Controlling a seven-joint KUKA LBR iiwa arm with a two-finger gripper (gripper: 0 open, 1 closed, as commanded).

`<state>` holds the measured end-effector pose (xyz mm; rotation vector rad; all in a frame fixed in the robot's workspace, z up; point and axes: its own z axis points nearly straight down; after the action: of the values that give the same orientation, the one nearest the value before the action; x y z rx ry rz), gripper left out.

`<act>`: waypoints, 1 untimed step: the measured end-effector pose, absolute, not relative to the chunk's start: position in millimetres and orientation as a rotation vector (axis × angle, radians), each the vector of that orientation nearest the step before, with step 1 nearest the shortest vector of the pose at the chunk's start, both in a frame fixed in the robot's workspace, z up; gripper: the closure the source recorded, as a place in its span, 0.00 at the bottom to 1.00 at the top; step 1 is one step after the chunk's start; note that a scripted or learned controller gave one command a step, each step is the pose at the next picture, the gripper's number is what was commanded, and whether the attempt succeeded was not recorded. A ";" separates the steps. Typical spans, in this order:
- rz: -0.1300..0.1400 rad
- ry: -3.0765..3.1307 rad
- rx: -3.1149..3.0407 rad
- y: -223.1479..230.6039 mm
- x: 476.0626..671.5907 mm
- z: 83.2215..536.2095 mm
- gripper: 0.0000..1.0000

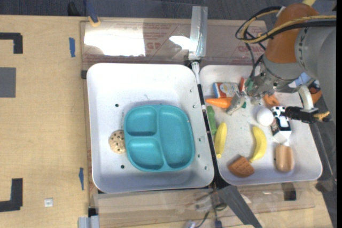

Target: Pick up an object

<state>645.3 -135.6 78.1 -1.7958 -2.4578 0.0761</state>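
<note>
My gripper (239, 101) hangs low over the back of the right bin (310, 168), just right of an orange carrot (218, 102) and touching or nearly touching its thick end. Around it lie a white egg (264, 116), a green vegetable (211, 118), a small yellow banana (220, 136) and a larger banana (259, 142). A brown bread piece (241, 166) and a tan bun (284, 158) lie toward the front. A black-and-white object (280, 118) sits at the right.
The left bin (101, 83) holds a teal divided plate (158, 136) with a cookie (117, 141) beside its left rim. A blue-and-white box (222, 88) lies at the back of the right bin. Cables loop above the grey arm (299, 50).
</note>
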 end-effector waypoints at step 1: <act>0.051 -2.444 -1.850 -151.7 640.6 98.5 0.00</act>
<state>640.6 -151.7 98.5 -1.8501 -2.4436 0.0515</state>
